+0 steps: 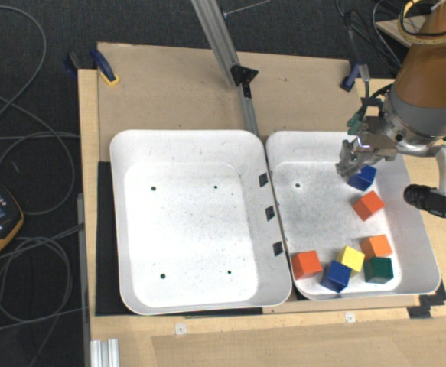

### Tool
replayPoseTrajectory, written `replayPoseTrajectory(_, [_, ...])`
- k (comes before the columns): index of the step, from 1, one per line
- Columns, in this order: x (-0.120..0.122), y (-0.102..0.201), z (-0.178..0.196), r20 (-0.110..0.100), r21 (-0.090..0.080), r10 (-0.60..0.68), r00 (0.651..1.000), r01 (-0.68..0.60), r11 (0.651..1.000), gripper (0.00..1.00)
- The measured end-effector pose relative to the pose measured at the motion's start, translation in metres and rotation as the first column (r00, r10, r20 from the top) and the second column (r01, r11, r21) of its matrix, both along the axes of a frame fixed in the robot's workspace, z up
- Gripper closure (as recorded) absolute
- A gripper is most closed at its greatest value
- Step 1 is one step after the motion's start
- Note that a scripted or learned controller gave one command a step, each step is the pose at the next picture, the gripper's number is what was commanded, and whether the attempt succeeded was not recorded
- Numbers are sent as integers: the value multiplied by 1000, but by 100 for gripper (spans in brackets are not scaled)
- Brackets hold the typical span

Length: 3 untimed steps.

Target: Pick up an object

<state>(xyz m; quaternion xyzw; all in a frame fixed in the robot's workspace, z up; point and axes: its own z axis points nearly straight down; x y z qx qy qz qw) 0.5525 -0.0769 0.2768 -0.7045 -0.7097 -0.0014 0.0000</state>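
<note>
My gripper (354, 167) hangs over the right bin's (314, 147) far edge, just touching a blue cube (363, 177) beneath it; whether anything is clasped, I cannot tell. I judge the grasp unconfirmed, so lifting comes next.

Robotics lab test bench.
A plywood bench (169, 82) holds two white bins (131, 147), with loose cables (24, 228) on dark carpet beside it.
</note>
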Motion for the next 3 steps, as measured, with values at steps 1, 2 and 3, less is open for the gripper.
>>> replayPoseTrajectory(1, [19,60,-7,0,0,0,1000,0,1000,100])
replayPoseTrajectory(2, [35,112,-9,0,0,-1,1000,1,1000,100])
replayPoseTrajectory(3, [43,160,-16,-1,0,-2,1000,2,1000,100])
